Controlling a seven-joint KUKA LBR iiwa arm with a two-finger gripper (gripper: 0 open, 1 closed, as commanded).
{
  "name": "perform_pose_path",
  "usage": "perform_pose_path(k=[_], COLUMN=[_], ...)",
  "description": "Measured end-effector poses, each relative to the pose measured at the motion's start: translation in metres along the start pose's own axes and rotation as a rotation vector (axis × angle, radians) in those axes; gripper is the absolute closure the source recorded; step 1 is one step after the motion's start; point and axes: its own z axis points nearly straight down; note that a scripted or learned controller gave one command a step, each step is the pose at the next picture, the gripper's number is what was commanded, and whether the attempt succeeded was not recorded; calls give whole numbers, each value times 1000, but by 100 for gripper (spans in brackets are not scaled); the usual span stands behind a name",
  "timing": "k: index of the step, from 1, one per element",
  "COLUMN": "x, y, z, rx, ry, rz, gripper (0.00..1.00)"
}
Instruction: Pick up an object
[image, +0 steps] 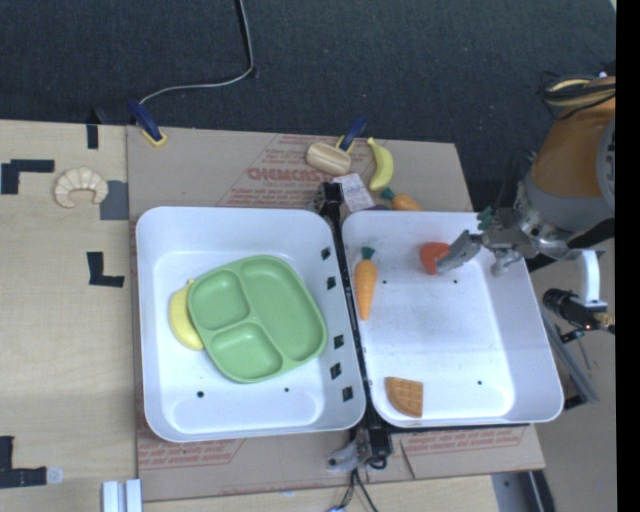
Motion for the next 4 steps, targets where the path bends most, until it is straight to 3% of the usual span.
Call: perform_pose_path(k=[1,2,3,4], x=[42,71,71,61], y=[54,84,65,52], z=[121,72,116,115], rx=[-5,-2,-15,-21], ry=[-2,-1,0,-5], rz=[-1,-1,-1,2], gripper=[0,0,0,0])
